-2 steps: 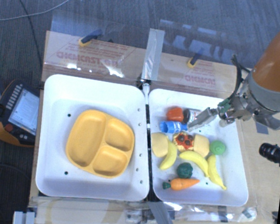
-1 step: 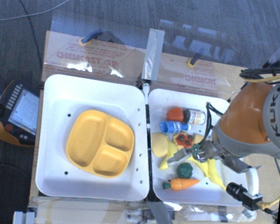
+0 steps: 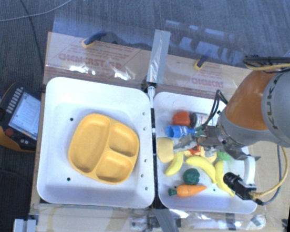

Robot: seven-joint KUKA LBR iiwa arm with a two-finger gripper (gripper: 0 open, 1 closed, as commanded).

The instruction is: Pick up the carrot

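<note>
While the gripper (image 3: pixel 201 141) hangs over the middle of the right bin (image 3: pixel 162 102), whether its jaws are apart or together cannot be told. The carrot (image 3: pixel 190 190) lies near the bin's front wall, just below a green ball (image 3: pixel 191 175) and the bananas (image 3: pixel 202 164), with bare floor around its tip.

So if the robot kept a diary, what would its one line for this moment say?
task: pick up carrot | carrot: lying in right bin, near front edge, not held | gripper: over toys behind it | yellow tray: left bin
</note>
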